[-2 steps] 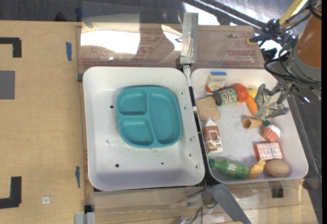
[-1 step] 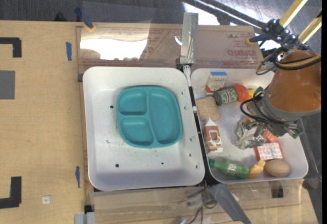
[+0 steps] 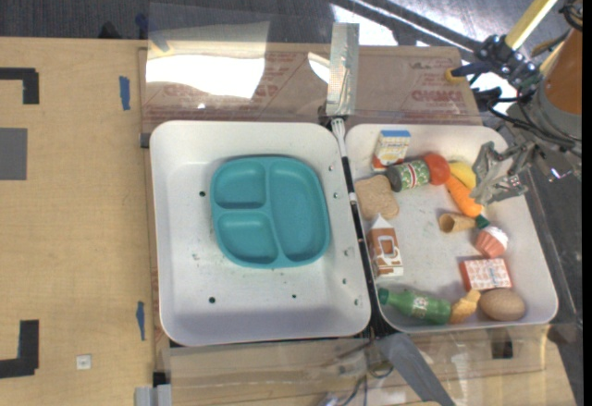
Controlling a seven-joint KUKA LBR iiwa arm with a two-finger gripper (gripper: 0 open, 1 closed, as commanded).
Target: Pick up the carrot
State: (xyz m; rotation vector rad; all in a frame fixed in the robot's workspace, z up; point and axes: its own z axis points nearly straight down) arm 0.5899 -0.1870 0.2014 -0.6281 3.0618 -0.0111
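The gripper (image 3: 495,178) hangs with fingers spread just beside the carrot (image 3: 462,196), which lies ungrasped in the right bin (image 3: 541,256).

the divided plate (image 3: 270,210) lies in the left bin (image 3: 176,238); the carrot (image 3: 460,193) lies in the right bin (image 3: 536,252).

White shallow plastic bins: two, the left bin (image 3: 176,302) and the right bin (image 3: 536,265). In the left bin: one teal three-compartment plate (image 3: 271,210). In the right bin: one orange carrot (image 3: 461,194); two bottles, dark with red end (image 3: 416,174) and green (image 3: 418,305); two small cartons (image 3: 391,147) (image 3: 386,249); one brown bread slice (image 3: 376,197); one tan potato (image 3: 500,304); one red-and-white packet (image 3: 486,274).
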